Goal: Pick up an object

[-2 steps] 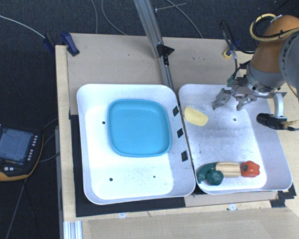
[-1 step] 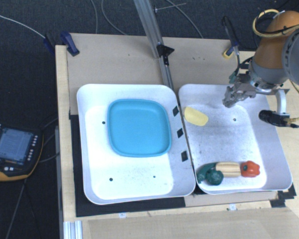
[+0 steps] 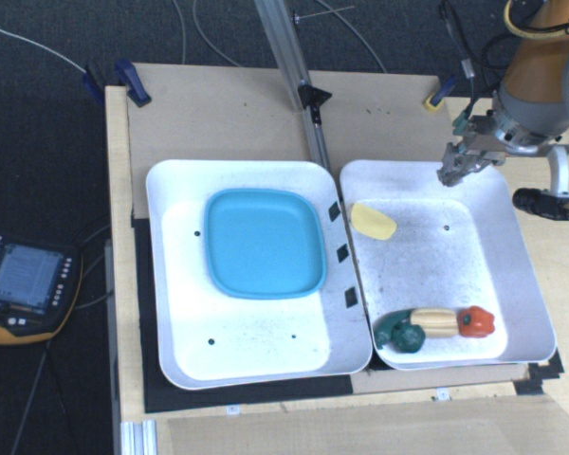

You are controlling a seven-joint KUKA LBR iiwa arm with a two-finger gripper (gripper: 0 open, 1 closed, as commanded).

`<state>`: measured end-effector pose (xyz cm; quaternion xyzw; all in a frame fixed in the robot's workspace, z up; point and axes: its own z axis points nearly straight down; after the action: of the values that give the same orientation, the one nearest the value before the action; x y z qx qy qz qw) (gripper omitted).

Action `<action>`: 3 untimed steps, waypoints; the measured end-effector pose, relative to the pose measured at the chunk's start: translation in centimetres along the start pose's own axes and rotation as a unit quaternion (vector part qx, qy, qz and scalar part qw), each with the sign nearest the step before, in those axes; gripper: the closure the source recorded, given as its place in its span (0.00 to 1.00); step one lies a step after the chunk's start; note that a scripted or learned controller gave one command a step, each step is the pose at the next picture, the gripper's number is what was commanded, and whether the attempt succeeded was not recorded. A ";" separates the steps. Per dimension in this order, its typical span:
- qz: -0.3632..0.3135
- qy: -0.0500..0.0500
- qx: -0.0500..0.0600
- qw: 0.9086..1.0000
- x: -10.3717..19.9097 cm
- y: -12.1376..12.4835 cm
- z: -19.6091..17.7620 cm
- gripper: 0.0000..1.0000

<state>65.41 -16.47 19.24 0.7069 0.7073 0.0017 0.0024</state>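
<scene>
My gripper [image 3: 452, 172] hangs over the far right corner of the right bin [image 3: 512, 254], with nothing seen between its fingers. A pale yellow piece [image 3: 373, 222] lies near that bin's far left side. Along the near wall sit a dark green object [image 3: 399, 334], a tan bread-like roll [image 3: 434, 322] and a red tomato-like object [image 3: 475, 321], close together in a row. All of these lie well away from the gripper.
The left bin [image 3: 175, 330] holds a light blue square plate [image 3: 265, 243]. A metal post [image 3: 286, 41] slants up from between the bins. Blue clamps [image 3: 133, 81] sit at the bench's far edge. A pendant [image 3: 24, 282] lies on the floor at left.
</scene>
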 end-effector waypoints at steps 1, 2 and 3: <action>0.000 0.000 0.000 1.000 -0.1 -0.8 -5.8 1.00; 0.000 0.000 0.000 1.000 -0.1 -0.7 -10.9 1.00; -0.002 0.001 0.002 1.000 4.8 -0.9 -10.9 1.00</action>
<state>64.40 -11.68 30.10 0.7057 0.7085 0.0007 0.0002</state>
